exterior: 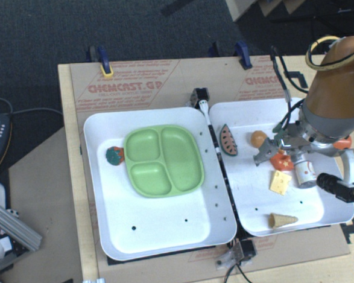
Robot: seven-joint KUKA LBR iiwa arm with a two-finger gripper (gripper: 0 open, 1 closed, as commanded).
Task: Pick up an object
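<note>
Tomato toy [281,161]: red, right bin [255,220], directly under gripper [279,152]
Jaws: cannot tell, wrist hides them
Crowding: cheese wedge [280,182] just below; orange ball [258,139], watermelon slice [227,141] to its left
Open room: right bin's lower left, beside cone [283,220]
Writing: "CHEMCAST" on board [124,84]

One fixed overhead view, slanted down on both white bins [102,191], at moderate distance.

bench board [160,78] | red print "CHEMCAST G.P" | repeated at right, unreadable
</note>
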